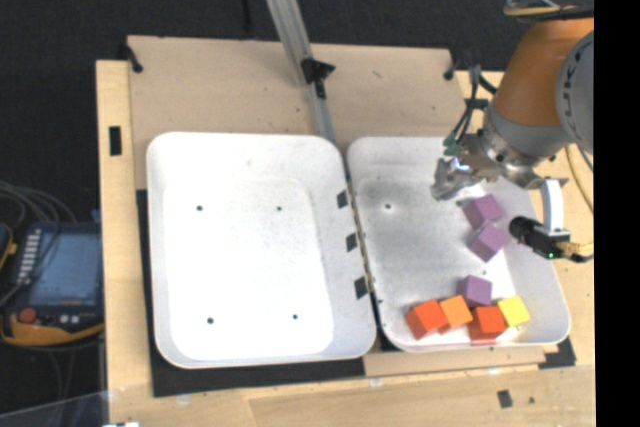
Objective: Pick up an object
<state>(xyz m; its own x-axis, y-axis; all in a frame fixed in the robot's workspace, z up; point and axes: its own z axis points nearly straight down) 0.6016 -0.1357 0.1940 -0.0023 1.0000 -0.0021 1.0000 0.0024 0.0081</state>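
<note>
My gripper (449,181) hangs over the upper part of the right bin (400,245), just left of a purple block (484,211). A second purple block (490,241) lies right below that one. A third, smaller purple block (478,290) sits lower down. Along the bin's near edge lie a red-orange block (427,318), an orange block (456,311), another red-orange block (489,321) and a yellow block (514,312). I see nothing held at the gripper tip.
The left bin (245,245) lies beside the right one, with small clips along the seam between them. A slanted metal pole (285,10) rises from behind the bins. A pendant with a screen (55,275) rests off the bench at left.
</note>
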